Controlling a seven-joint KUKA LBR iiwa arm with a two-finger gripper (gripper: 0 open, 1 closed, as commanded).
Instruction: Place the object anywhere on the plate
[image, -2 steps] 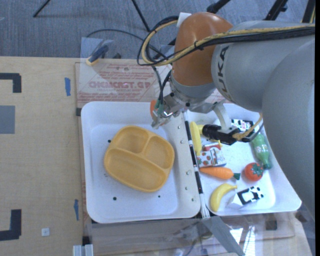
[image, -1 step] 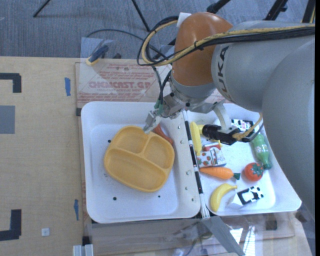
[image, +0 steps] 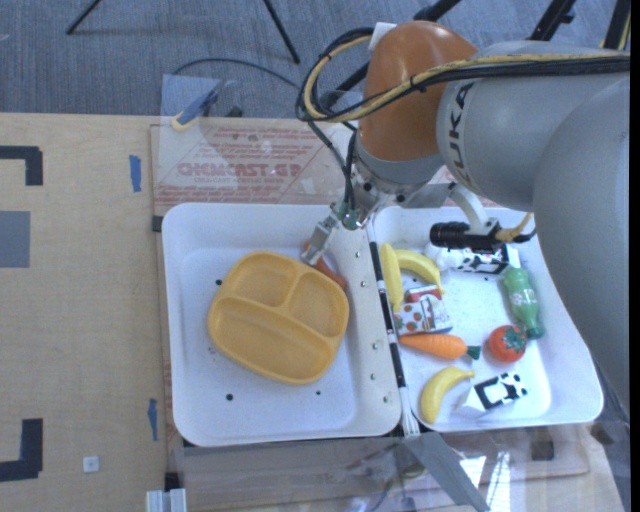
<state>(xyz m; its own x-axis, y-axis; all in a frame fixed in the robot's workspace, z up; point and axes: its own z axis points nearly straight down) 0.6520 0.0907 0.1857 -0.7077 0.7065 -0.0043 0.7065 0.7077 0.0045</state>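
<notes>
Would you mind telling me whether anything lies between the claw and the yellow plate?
Nothing visible does: the claw hangs right at the upper right rim of the yellow plate in the left bin.

"KUKA" lettering, partly visible, on grey arm (image: 520, 130); red print on clear sheet (image: 240, 165) unreadable.
</notes>
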